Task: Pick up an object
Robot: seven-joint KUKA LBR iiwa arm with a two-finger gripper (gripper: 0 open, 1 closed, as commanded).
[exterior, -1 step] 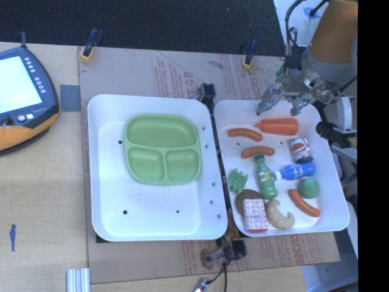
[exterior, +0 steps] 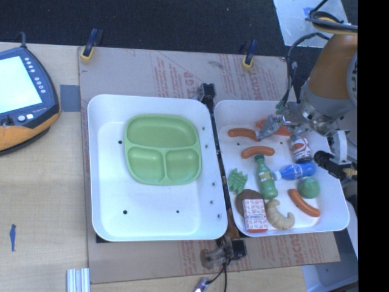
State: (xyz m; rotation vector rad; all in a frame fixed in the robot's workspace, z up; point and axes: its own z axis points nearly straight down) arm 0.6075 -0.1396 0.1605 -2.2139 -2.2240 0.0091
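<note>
In the right bin [exterior: 340, 221], a croissant [exterior: 281, 215] and green bottle [exterior: 265, 176] lie nearest. Farther back, two sausages [exterior: 243, 133] sit just left of the tool [exterior: 275, 126]; its grip cannot be told.
</note>
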